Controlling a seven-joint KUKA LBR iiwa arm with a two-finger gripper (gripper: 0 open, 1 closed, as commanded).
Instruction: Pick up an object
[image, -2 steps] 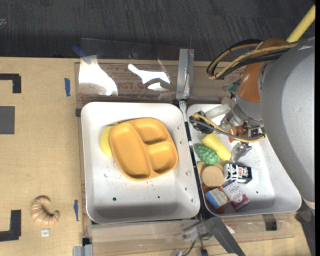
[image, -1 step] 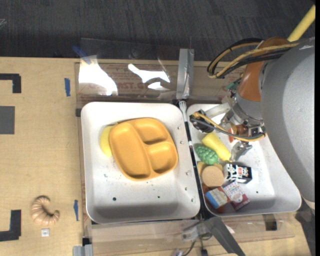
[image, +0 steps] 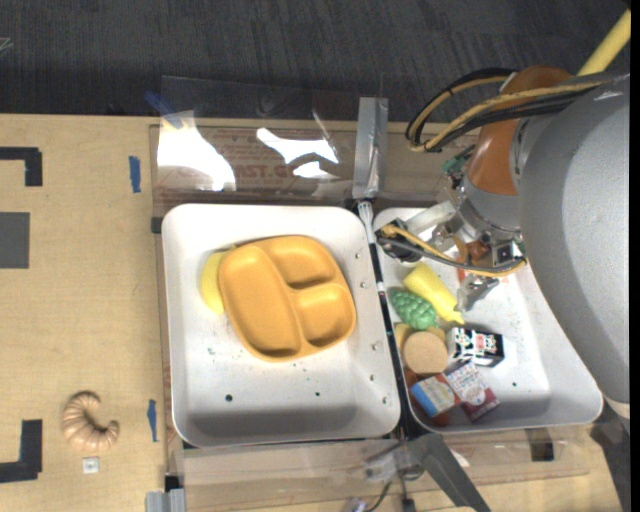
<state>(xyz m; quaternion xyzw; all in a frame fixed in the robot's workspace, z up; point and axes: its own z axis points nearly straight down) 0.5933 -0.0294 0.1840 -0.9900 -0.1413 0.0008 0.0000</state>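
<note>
On the far left of the bench (image: 80, 300), outside both bins, a pale pink curled toy (image: 90, 420), ridged like a shrimp or a croissant, lies on the tan board near the lower edge. Black tape marks and blue tape strips dot the board around it.

Next comes the left bin (image: 190, 250), which carries an orange divided tray (image: 285, 295) lying tilted across its middle. A yellow object (image: 210, 280) peeks out from under the tray's left edge, mostly hidden, so its kind cannot be told. A clear plastic sheet (image: 250, 155) and a grey post (image: 369, 150) stand at the far rim.

Further right, the right bin (image: 560, 380) holds a cluster of small things along its left side. A yellow toy corn cob (image: 432, 288) lies at a slant, touching a green knobbly object (image: 414, 309) just below it. Under these sits a round tan disc (image: 425, 350), beside it a small black-and-white packet (image: 477, 345), and nearer the front rim a red, white and blue carton (image: 450, 390).

Above the corn, the gripper (image: 470, 280) hangs low in the bin beneath the orange band and a bundle of cables; whether its fingers are spread or pressed together cannot be told, and nothing is seen between them. The grey arm (image: 580, 220) fills the right side.
</note>
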